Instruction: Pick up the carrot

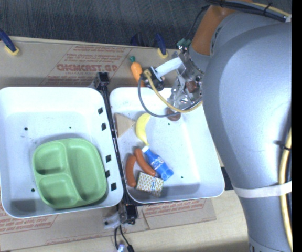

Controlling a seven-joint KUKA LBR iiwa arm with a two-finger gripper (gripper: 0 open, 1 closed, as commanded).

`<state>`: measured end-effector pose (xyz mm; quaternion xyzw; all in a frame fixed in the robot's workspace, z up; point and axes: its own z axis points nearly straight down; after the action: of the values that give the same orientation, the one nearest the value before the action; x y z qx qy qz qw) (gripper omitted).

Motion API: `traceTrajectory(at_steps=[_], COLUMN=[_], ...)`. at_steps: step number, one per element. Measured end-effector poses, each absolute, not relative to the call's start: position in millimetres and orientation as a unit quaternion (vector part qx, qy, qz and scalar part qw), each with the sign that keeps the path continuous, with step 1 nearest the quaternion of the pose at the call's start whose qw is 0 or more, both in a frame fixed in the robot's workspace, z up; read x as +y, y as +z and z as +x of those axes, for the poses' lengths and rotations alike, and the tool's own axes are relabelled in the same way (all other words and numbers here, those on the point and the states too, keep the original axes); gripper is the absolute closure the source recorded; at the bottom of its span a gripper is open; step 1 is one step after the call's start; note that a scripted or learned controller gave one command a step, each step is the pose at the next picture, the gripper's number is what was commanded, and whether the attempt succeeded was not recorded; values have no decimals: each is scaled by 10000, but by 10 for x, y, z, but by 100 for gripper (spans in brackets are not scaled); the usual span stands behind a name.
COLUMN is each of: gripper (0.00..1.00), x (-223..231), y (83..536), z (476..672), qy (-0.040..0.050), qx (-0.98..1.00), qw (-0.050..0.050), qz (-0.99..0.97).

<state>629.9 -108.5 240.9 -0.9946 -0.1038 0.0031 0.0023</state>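
Small orange carrot (136, 70) lay outside right white bin (206, 161) on cardboard printed "CHEMCAST GP" (87, 67); gripper (180, 101) over bin's far end, claw state unclear, yellow banana (142, 127) nearby

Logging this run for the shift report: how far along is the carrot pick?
Nothing looks done yet: the carrot lies on the cardboard just behind the right bin, outside it. In hand: the pincer hangs over that bin's back edge, to the carrot's right, with no carrot between its fingers. Left: reach the carrot, grip it and lift.
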Motion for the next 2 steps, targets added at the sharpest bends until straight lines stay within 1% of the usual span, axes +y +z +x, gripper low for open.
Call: traceTrajectory(at_steps=[1, 2], gripper=[100, 100], x=[-322, 510], y=[2348, 2517], z=[5999, 6182], qy=[31, 17], qx=[-1047, -1418], qw=[12, 7], qz=[-9945, -9899])
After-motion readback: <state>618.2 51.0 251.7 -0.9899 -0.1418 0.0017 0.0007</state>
